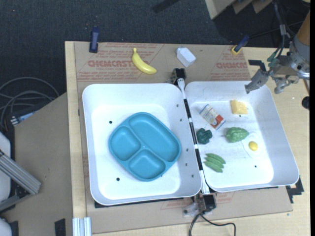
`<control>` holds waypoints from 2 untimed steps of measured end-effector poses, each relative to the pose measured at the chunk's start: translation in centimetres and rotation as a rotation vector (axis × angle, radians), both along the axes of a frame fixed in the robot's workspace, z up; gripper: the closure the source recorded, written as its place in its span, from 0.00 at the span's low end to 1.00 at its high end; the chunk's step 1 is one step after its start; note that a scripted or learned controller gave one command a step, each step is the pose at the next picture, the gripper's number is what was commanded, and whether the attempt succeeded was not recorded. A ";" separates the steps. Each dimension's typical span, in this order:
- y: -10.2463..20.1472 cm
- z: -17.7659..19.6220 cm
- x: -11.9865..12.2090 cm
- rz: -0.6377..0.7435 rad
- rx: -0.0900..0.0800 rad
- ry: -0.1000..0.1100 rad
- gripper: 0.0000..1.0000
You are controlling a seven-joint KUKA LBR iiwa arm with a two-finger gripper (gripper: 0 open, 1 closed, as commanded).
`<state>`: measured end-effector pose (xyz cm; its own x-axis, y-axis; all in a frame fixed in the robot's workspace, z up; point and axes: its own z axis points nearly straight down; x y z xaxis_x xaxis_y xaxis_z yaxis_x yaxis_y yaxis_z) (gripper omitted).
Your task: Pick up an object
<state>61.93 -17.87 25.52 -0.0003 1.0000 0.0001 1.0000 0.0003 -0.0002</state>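
Note:
My gripper (267, 86) hangs over the far right corner of the right bin (275, 173), open, with nothing between its fingers. Below it in that bin lie a yellow cheese block (239, 107), a small red and white carton (211, 116), a dark green broccoli piece (203, 135), a light green leafy piece (236, 133), a fried egg (252, 146) and a green pea pod (214, 161). The cheese block lies closest to the gripper, a little to its lower left.
The left bin (98, 102) holds a blue divided plate (142, 145). On the bench behind the bins lie a banana (142, 63), a white block (186, 56), a blue clip (94, 39) and a yellow and blue clip (239, 45).

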 end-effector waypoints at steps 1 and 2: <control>1.3 -14.8 -1.8 -0.001 -0.002 -0.003 0.00; 2.7 -17.1 -6.8 -0.001 0.001 0.001 0.00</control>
